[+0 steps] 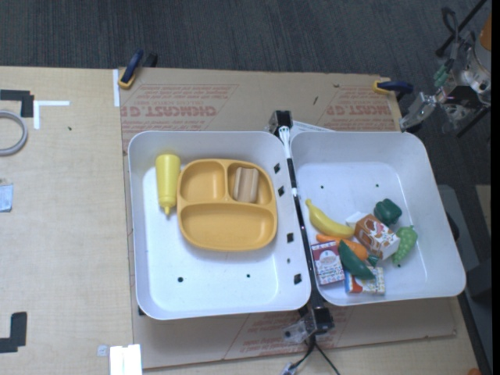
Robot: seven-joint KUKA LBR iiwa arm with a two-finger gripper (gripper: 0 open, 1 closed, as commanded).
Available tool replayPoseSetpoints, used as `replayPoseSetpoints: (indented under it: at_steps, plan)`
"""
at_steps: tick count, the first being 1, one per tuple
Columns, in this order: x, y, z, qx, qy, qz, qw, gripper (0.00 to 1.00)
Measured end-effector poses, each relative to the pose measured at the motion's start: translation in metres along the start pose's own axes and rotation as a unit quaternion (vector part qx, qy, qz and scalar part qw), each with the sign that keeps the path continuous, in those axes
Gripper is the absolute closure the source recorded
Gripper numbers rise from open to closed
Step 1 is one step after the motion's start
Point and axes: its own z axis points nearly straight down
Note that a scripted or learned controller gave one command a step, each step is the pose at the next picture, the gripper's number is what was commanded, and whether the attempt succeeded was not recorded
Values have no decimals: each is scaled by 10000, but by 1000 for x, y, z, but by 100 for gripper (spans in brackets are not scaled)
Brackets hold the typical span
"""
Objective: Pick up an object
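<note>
I am hovering my gripper, whose state I cannot tell, off the right bin's far right corner, and judging the banana near its left wall the cleanest pick.

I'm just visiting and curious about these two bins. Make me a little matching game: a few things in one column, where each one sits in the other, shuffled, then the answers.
Things:
1. yellow bottle
2. banana
3. tan cylinder
4. blue clamp

Places:
A. in the right bin, near its left wall
B. in a small compartment of the yellow tray
C. on the cardboard's far left corner, outside the bins
D. in the left bin, just left of the tray

Pairs: 1-D, 2-A, 3-B, 4-C
</note>
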Motion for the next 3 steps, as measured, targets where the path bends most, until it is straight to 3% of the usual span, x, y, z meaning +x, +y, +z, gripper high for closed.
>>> replayPoseSetpoints:
  at_steps: [1,2,3]
  plan:
    - [52,-28,126,-1,1,-672,9977,0]
    - [67,-92,171,-5,2,-1194,9928,0]
    - [52,-137,174,-14,-1,-2260,9741,0]
